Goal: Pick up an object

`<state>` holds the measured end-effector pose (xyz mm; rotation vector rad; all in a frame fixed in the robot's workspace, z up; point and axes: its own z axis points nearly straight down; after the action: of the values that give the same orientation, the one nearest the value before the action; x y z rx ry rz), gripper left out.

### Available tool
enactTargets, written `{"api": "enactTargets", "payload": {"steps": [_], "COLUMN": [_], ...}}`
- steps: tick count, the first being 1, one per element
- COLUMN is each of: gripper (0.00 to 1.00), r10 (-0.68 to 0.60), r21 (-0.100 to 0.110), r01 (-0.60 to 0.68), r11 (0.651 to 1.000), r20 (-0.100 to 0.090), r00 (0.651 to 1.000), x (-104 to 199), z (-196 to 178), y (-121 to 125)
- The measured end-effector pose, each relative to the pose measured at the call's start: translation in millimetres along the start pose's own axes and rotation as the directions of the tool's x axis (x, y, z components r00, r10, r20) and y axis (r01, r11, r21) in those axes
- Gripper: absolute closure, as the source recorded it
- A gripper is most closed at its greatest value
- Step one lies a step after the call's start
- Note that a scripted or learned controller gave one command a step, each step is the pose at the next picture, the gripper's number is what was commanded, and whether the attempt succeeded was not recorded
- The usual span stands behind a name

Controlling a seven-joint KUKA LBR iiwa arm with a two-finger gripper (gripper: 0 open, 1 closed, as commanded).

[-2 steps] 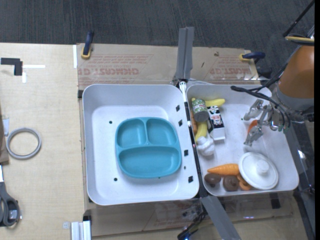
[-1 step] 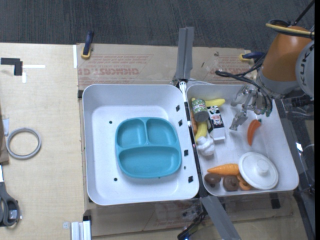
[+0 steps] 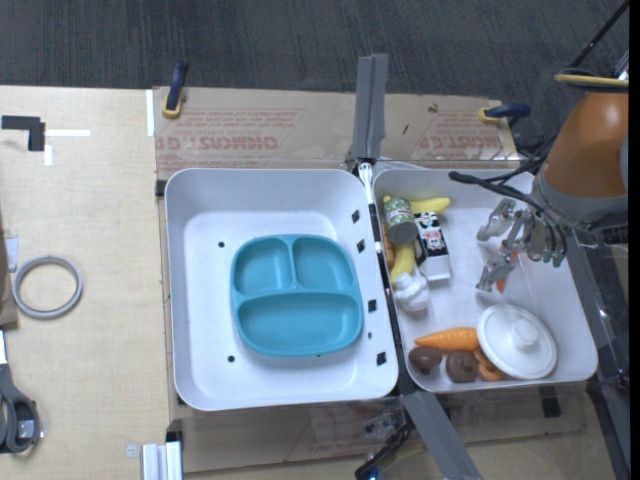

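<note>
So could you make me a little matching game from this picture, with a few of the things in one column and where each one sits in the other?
Things:
1. teal divided plastic plate
2. white round lidded dish
3. orange toy carrot
4. grey ring of tape

Places:
A. on the bench, left of both bins
B. near corner of the right bin
C. middle of the left bin
D. right bin, just left of the white dish

Pairs: 1-C, 2-B, 3-D, 4-A
</note>
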<state>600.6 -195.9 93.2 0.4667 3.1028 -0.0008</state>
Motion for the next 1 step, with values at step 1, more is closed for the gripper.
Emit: {"api": "enactTargets", "payload": {"steps": [1], "gripper": [0.00], "r10": [0.006], "r21": [0.002], "r01": [-0.006], "r11": [1.000], "r20": [0.004], "r00": [1.000], "x": [29.2], "z": [-0.9], "y": [78.5]}}
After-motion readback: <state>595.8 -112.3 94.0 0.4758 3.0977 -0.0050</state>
